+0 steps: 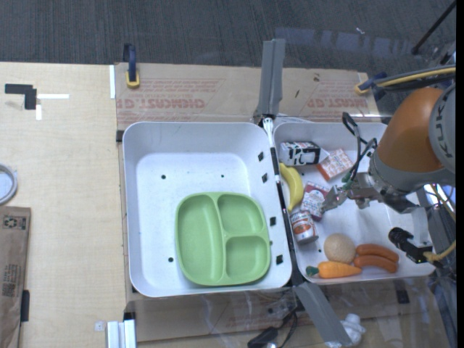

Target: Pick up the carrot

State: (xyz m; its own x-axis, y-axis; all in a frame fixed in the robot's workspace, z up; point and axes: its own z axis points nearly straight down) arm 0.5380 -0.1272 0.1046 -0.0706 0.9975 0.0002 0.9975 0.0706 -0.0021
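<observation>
Gripper point(335, 196) hung over middle of right bin point(406, 275), arm point(409, 133) reaching in from right edge of view. Fingers seen spread apart, tips pointing toward view's left, nothing between them. Tips sat just beside a small red-and-white packet point(314, 196) and above a soda can point(302, 227).

Carrot point(338, 270) lay flat at near-left corner of right bin, close to front wall. Long axis ran roughly left-right in view, green stub end toward dividing wall, orange body pointing right. Sat straight toward bottom of view from gripper, apart from it, not touched. Round potato point(339, 248) lay between gripper and carrot, touching or nearly touching carrot's top side. Two sausages point(377, 257) lay just right of carrot tip, close, maybe touching, hard to tell.

Judged: task not yet started on carrot. Next move likely needs travel toward front wall, past potato, then descent with fingers closing across carrot's short width, so wrist turn probably required. Risk judged: crowding by potato, sausages and front wall, little room for fingers.

Elsewhere: banana point(293, 184) along dividing wall, dark carton point(301, 152) and red snack box point(334, 164) at far side of right bin. Green divided plate point(222, 238) in left bin point(145, 194). Both bins on wooden counter point(58, 194).
</observation>
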